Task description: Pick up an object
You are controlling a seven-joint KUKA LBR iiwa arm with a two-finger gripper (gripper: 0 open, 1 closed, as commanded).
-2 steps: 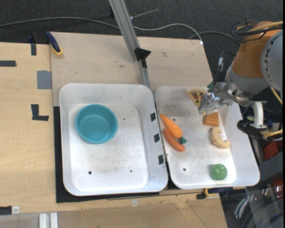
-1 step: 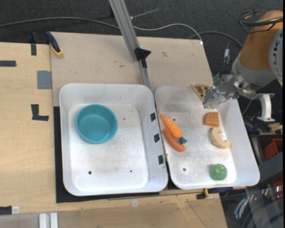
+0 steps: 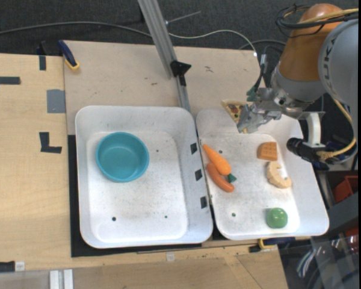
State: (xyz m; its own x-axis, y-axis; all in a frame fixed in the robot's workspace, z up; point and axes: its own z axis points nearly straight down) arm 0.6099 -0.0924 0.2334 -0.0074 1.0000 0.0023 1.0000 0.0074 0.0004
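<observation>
Counting two carrots [image 3: 219,168], one teal bowl [image 3: 122,156], one green ball [image 3: 277,217].

The left bin [image 3: 90,221] offers the most free room: only a teal bowl [image 3: 122,156] sits in its upper left part, leaving the middle, right and lower floor bare. The right bin [image 3: 310,221] is more crowded. 2 carrots [image 3: 219,168] lie touching each other near its left wall, and an orange wedge [image 3: 267,151], a pale bread piece [image 3: 278,175] and a green ball [image 3: 277,217] line its right side. Between carrots and that line runs an open strip of floor. The hand [image 3: 248,122] and arm hang over the bin's upper edge, beside a pizza slice [image 3: 233,108]. A slanted metal pole [image 3: 159,32] crosses the worktop [image 3: 120,71] above both bins.
</observation>
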